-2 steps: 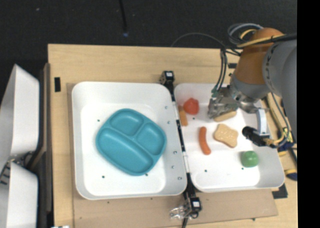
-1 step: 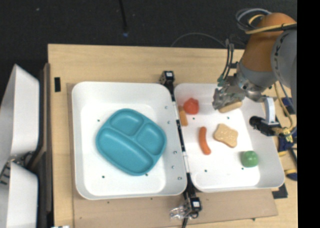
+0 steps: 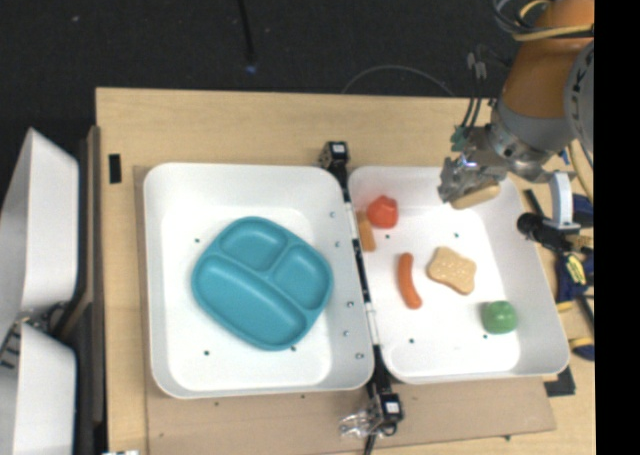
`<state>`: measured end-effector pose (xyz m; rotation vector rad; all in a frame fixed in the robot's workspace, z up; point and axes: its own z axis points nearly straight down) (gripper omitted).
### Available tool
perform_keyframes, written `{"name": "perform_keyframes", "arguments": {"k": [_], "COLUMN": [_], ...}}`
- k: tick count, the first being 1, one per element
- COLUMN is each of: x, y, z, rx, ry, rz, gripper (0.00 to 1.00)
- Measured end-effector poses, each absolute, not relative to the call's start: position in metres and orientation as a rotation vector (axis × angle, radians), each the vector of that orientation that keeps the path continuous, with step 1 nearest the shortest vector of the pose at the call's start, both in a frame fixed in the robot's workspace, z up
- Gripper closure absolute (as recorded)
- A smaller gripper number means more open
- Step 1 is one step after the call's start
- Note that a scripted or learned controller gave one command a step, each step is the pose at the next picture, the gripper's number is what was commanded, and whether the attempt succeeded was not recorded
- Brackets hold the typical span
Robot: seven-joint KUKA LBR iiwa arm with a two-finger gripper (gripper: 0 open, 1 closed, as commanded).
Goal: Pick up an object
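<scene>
Left bin point(image 3: 170, 343) holding teal tray point(image 3: 262, 281), right bin point(image 3: 530, 348) with toy foods

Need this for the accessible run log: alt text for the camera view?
A grey-and-orange arm hangs its gripper over the far edge of the right bin, which holds a red toy, an orange sausage, a tan toast piece and a green ball. The left bin holds a teal divided plate.

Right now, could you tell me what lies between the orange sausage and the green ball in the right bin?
In the camera view, the tan bread slice lies between the orange sausage and the green ball.
</scene>
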<state>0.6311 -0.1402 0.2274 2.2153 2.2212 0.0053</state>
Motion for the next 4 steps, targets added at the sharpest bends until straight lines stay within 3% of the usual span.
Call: {"name": "perform_keyframes", "arguments": {"k": [4], "x": [0.569], "y": [0.059], "z": [0.247], "rx": [2.214], "ry": [2.231], "rz": [0.0], "gripper": [1.0]}}
